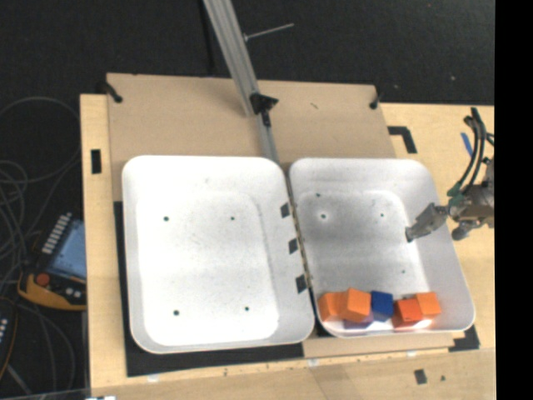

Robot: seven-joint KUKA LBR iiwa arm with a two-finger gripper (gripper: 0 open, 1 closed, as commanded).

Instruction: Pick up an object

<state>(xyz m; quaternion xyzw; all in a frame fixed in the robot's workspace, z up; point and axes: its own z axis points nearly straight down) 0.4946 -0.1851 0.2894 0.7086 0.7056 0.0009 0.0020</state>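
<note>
**No readable text in the view**

There is no word, number, label or brand that can be read here. The two white bins (208,248) carry only small dark dots, not writing. To the left of the bins, on the floor, lies a handheld device (60,261) with a bluish screen and a row of keys, but its markings are too small and blurred to read. The coloured blocks (379,305) in the right bin have plain faces.
</note>
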